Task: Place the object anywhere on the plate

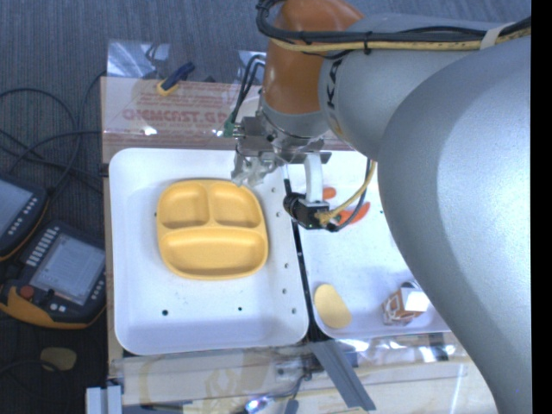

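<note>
Pendants: two control pendants [52, 270] lie at the left edge of the frame, off the bins, with cables trailing above them; they play no part in the risk.
Left bin: the left bin [129, 317] fills the centre-left of the frame and carries the plate.
Plate: the yellow plate [211, 228] has three compartments and sits flat in the upper middle of the left bin, with nothing on it.
Hand: the hand [252, 166] hangs over the upper right corner of the left bin, just beyond the plate's upper right rim; I cannot tell whether it is released or clenched, and nothing shows in it.
Divide: the rims of the two bins meet at centre frame, and a black fitting with yellow cable [310, 212] hangs from the wrist right over that line.
Object: which thing is meant is unclear; an orange piece [349, 214] lies in the right bin, partly hidden behind the cable, a pale yellow oval [331, 305] rests at that bin's lower left, and a brown and white item [405, 304] lies to the right of the oval.
Arm: the grey arm [466, 145] covers the right side of the frame and hides much of the right bin [362, 266].
Risk, grasp: the hand seems empty, so a release here would likely put nothing on the plate.
Risk, aim: the hand stands off the plate's edge, so a drop from here could land on bare bin.
Risk, snag: the hanging cable could catch the orange piece or a bin rim.
</note>
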